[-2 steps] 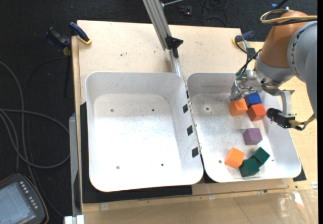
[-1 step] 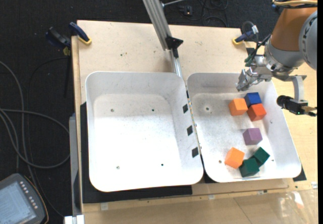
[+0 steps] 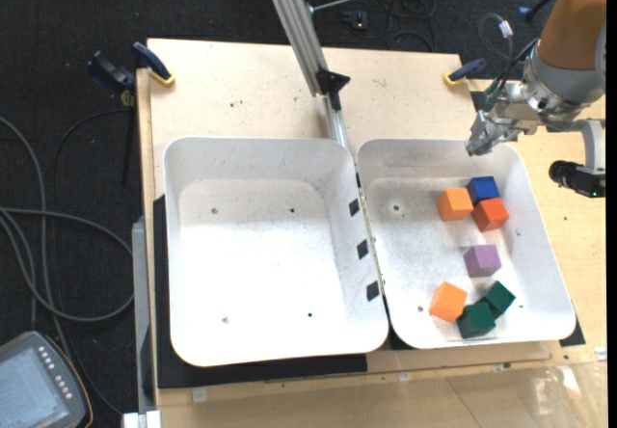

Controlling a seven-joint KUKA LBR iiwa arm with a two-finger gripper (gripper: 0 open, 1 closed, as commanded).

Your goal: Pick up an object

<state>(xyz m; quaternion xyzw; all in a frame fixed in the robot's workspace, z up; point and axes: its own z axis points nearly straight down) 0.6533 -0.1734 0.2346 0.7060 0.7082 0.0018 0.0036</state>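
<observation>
From my remote seat I saw the pale wooden bench (image 3: 251,89), speckled and matte, with blue-and-yellow clamps (image 3: 154,65) gripping its far corners. At nine o'clock lay the left bin (image 3: 183,224), a shallow white plastic tray with rounded corners and a scuffed, dusty floor. A slim grey metal rail (image 3: 294,12) slanted down from twelve o'clock to the seam between the trays. The right bin (image 3: 405,320), of the same smooth moulded plastic, sat touching its neighbour.

Inside that right tray the objects were small cubes with flat faces. Toward five o'clock an orange block (image 3: 447,302) lay just beside two dark green blocks (image 3: 487,310) that touched each other near the front rim. Above them, alone, rested a lilac block (image 3: 482,259). Farther toward three o'clock a cluster pressed together: an orange cube (image 3: 454,203), a blue cube (image 3: 483,189) and a reddish-orange cube (image 3: 492,213).

The gripper (image 3: 480,140) hung at two o'clock over the tray's far rim, just beyond the blue cube, metallic grey under the arm's glossy orange band (image 3: 576,12). I could not tell whether it was released or clenched; nothing showed in its grasp.
</observation>
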